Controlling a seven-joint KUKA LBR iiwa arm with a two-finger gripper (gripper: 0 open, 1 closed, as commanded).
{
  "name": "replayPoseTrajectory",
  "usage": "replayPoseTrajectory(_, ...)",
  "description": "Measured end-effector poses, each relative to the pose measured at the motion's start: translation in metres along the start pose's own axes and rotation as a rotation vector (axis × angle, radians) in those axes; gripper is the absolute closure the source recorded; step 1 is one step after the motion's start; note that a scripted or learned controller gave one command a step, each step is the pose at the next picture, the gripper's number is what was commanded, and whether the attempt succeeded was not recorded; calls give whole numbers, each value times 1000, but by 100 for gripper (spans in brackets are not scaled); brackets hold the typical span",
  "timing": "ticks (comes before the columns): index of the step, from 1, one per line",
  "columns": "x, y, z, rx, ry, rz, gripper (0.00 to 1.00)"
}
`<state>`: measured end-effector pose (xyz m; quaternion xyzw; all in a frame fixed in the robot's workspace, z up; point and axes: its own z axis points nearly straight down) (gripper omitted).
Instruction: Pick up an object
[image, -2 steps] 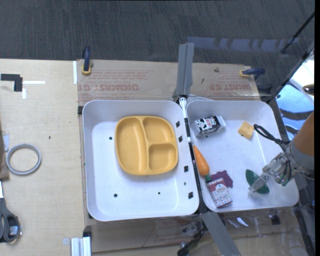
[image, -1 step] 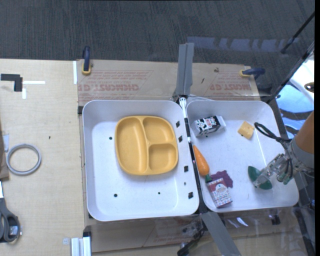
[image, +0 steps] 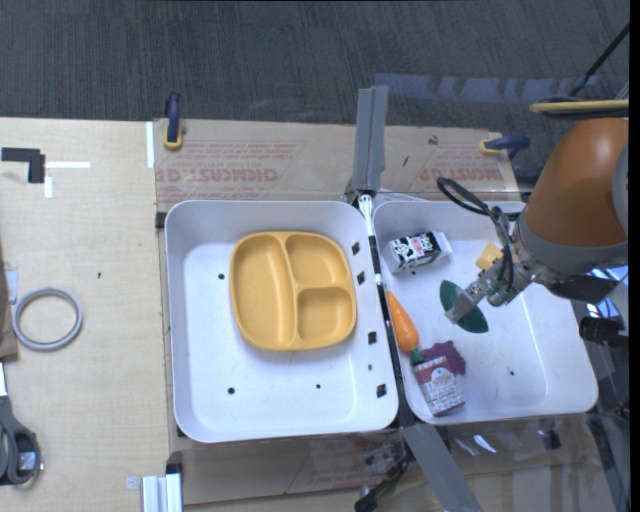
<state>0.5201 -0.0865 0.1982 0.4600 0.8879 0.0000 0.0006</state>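
Even, bright overhead light falls across the pale wooden worktop (image: 90, 400) and the two shallow white plastic bins (image: 190, 400), which gleam without harsh glare. Shadows are soft and short. Focus is fairly sharp throughout, though the dark carpeted floor (image: 250, 50) reads dim.

We see the gripper (image: 470, 305) low in the right bin (image: 560, 385), over a dark green object (image: 462, 302); contact unclear. Carrot (image: 402, 321) at its 9 o'clock by the bin wall, maroon packet (image: 440, 376) at 7, black-and-white carton (image: 416, 250) at 11. Yellow divided plate (image: 293, 290) sits in the left bin (image: 200, 380).
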Motion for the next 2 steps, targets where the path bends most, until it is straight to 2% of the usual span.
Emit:
replayPoseTrajectory(1, -30, 11, -69, 3, -1, 322, 100)
replayPoseTrajectory(2, -4, 30, 8, 7, 1, 573, 100)
